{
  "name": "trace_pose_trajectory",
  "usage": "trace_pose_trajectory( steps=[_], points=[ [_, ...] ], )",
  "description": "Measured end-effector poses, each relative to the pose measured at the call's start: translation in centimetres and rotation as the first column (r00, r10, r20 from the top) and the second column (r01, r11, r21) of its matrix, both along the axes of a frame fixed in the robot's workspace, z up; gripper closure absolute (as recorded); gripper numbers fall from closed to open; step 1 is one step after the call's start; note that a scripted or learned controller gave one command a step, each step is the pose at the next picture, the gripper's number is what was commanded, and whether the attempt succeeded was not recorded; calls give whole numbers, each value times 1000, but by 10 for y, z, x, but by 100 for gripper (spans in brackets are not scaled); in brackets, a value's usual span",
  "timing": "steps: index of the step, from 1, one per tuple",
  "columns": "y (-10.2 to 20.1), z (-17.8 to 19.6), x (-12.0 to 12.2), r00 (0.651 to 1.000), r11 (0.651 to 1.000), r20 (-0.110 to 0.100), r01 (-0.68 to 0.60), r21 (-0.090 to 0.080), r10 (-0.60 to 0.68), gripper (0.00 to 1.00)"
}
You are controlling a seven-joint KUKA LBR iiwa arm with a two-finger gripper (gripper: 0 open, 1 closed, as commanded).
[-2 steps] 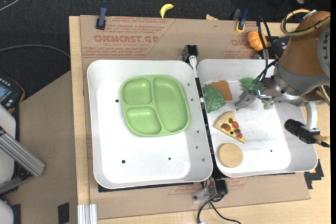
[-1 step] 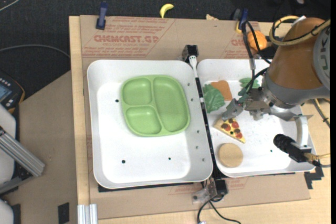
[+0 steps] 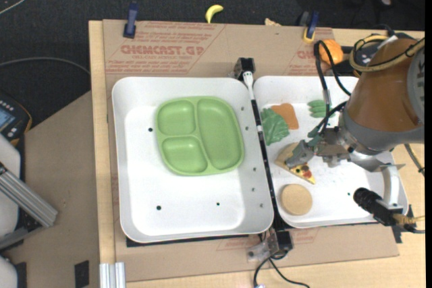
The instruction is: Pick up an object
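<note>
Taking the black hinge strip (image 3: pixel 258 138) between the two bins as our landmark, we worked from left to right. Left of the strip lay the left-hand shallow white plastic bin (image 3: pixel 135 165), and in it we saw a pale green plastic plate with three compartments (image 3: pixel 200 135), flat on the floor of the bin and well apart from the strip.

Just right of the strip lay the right-hand shallow white plastic bin (image 3: pixel 334 209). Nearest the strip in it we found a dark green leaf-shaped toy (image 3: pixel 273 126), and touching its upper right side an orange wedge-shaped piece (image 3: pixel 286 114). Further right, towards the far wall, sat a small light green ruffled piece (image 3: pixel 317 106). Below the leaf toy, near the front wall, a round tan flat disc like a biscuit (image 3: pixel 296 199) lay on its face.

Between the leaf toy and the disc we saw the two-finger gripper (image 3: pixel 298 160), reaching leftward from the grey arm with its orange band (image 3: pixel 385 104). Under its tip lay a small yellow and red wedge (image 3: pixel 305 174), touching or just beside the fingertips. We could not tell how far the fingers stood apart, nor whether anything sat between them. The disc lay just below the gripper, apart from it.
</note>
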State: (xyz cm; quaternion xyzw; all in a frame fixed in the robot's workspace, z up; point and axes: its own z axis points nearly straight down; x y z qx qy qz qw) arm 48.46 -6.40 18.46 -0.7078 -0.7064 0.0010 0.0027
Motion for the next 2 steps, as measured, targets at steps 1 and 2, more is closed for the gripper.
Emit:
trace_pose_trajectory(
  steps=[1,2],
  points=[
    [51,156,12,1000,1000,24,-10,-1,10,0],
    [107,-9,-9,1000,1000,-13,-6,-1,6,0]
  ],
)
